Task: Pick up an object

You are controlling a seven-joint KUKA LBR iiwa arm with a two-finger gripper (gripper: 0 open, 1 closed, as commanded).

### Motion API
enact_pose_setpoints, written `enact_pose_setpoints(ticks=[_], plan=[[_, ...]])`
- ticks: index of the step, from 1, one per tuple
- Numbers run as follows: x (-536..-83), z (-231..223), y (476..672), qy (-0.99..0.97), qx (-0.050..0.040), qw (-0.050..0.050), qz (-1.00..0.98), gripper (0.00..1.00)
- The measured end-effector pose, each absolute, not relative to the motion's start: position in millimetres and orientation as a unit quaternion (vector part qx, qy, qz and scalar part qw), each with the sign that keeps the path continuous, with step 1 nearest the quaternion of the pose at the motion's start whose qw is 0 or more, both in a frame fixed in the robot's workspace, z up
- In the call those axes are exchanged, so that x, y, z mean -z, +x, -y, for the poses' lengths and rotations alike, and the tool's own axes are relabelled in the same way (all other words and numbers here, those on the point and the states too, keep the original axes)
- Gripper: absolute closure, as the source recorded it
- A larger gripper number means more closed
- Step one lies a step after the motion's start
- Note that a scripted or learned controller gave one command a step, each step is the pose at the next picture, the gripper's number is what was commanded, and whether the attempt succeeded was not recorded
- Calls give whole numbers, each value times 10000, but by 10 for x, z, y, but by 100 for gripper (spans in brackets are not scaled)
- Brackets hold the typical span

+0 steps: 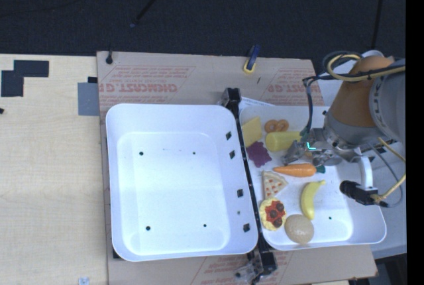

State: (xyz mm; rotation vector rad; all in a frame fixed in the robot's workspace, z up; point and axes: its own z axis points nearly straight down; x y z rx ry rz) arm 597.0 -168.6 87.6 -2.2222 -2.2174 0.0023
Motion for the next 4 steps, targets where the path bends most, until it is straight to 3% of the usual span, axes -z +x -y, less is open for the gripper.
enact_pose_setpoints(ticks=[1, 2, 3, 4], plan=[[-1227, 2025, 5740, -7032, 53, 97, 7109, 0], [-863, 1520, 5913, -7064, -3, 22, 7078, 0], [-873, 1199, 6435, -7063, -43, 44, 7078, 0], [-877, 1636, 6354, -7074, -10, 6, 7068, 0]])
